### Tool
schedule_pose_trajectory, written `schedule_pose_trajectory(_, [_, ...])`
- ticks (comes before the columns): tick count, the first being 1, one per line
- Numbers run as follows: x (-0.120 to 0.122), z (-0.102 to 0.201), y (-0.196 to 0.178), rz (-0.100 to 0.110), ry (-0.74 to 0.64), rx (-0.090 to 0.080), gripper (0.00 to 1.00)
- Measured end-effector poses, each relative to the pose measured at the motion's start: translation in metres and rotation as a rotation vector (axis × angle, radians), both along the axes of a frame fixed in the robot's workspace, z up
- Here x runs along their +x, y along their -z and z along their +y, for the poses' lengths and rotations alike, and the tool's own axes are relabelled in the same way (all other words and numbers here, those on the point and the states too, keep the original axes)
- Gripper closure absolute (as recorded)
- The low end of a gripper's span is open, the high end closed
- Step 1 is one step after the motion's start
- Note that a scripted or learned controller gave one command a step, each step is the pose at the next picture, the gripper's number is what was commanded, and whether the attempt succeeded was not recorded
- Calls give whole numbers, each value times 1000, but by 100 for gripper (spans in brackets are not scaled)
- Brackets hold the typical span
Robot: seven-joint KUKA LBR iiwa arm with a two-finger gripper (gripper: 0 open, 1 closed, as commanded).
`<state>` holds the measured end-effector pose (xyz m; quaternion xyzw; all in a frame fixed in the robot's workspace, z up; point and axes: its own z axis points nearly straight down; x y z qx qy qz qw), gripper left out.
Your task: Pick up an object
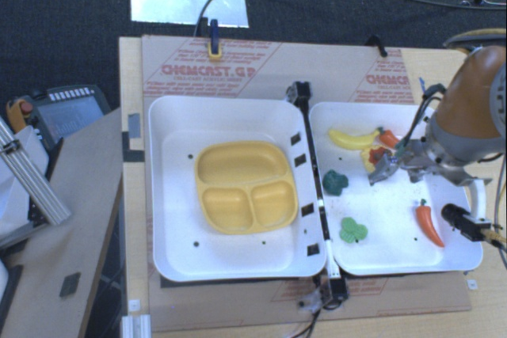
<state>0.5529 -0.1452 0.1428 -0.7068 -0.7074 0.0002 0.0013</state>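
gripper (383, 169) low in the right bin (396, 253), open or closed I cannot tell | just beside it the banana (353, 139) and a red-orange toy (386, 138) | dark green broccoli (335, 183) and light green piece (352, 231) to its left | carrot (428, 222) near bin's right side | yellow tray (242, 186) in the left bin (170, 194)

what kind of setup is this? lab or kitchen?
Likely a robot lab test bench: two white bins clamped on a board, toy food like a banana and carrot, and a teach pendant alongside.
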Motion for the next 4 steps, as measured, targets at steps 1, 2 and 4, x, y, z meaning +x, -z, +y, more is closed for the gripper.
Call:
schedule_pose_trajectory(1, [0,1,52,0,0,0,0])
schedule_pose_trajectory(2, [1,0,39,-4,0,-2,100])
schedule_pose_trajectory(4, [6,-4,-56,-7,-3,-3,100])
